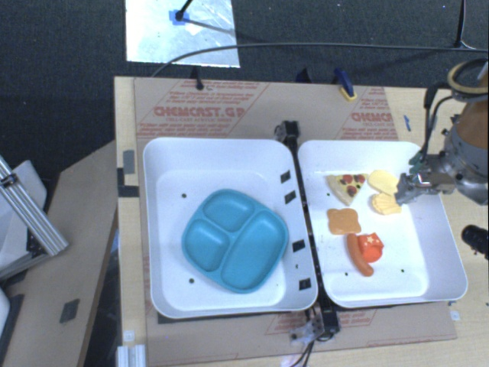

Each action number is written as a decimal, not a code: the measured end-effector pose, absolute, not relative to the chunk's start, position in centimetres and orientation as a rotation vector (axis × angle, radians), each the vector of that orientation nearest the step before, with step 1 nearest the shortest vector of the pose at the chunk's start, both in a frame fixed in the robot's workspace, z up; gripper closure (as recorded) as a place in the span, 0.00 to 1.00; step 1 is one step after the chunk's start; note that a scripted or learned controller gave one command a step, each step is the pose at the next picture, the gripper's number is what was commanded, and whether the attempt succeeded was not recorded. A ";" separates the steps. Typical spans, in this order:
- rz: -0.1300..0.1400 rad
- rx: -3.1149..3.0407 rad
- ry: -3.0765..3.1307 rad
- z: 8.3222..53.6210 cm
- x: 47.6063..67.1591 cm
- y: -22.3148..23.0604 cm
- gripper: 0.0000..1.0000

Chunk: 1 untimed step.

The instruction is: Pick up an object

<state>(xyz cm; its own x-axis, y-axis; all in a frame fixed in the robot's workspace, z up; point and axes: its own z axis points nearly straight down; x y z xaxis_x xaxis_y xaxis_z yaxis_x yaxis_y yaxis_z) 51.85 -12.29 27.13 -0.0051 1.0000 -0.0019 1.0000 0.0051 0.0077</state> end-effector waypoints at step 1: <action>0.006 2.208 2.232 27.5 53.9 -7.0 1.00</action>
